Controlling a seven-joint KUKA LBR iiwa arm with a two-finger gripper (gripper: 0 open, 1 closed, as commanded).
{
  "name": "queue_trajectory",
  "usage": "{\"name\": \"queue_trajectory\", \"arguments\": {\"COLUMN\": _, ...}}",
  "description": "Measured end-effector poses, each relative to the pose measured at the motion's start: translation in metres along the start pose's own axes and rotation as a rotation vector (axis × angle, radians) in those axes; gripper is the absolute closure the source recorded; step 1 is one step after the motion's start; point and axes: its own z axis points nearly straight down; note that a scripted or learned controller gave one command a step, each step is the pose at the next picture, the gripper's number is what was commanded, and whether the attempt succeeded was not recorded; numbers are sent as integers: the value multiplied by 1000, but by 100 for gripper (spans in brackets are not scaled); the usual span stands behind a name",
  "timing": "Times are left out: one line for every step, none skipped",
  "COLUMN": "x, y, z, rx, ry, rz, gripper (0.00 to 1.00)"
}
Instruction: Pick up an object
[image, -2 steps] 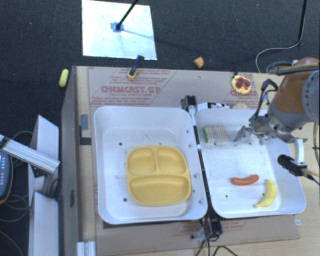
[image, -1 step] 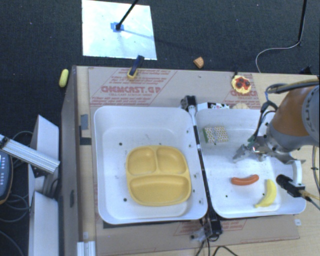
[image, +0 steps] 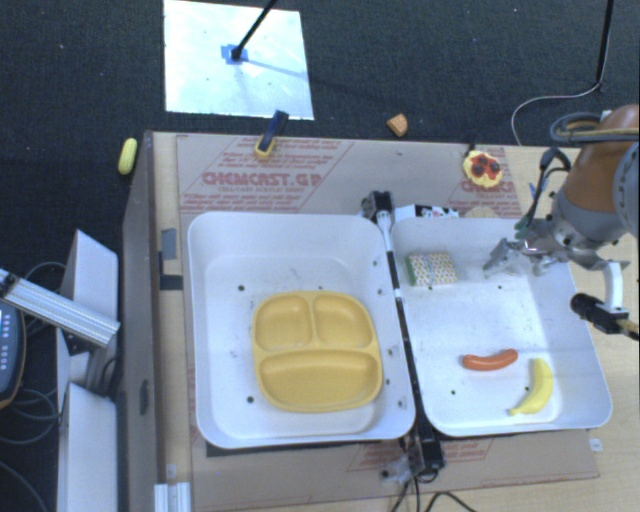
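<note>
In the right white bin (image: 575, 330) we count three loose things: one red-orange toy sausage (image: 489, 360) near the middle, one yellow toy banana (image: 535, 388) just beside it toward the front corner, and one pale patterned block (image: 432, 268) at the back left. The left white bin (image: 220, 330) holds one yellow three-compartment plate (image: 317, 350). The two-finger gripper (image: 522, 251) hovers over the right bin's back edge, well apart from all three; we cannot tell its grip state.
</note>
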Motion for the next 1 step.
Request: {"name": "queue_trajectory", "arguments": {"x": 42, "y": -71, "z": 25, "rx": 6, "ry": 3, "rz": 2, "gripper": 0}}
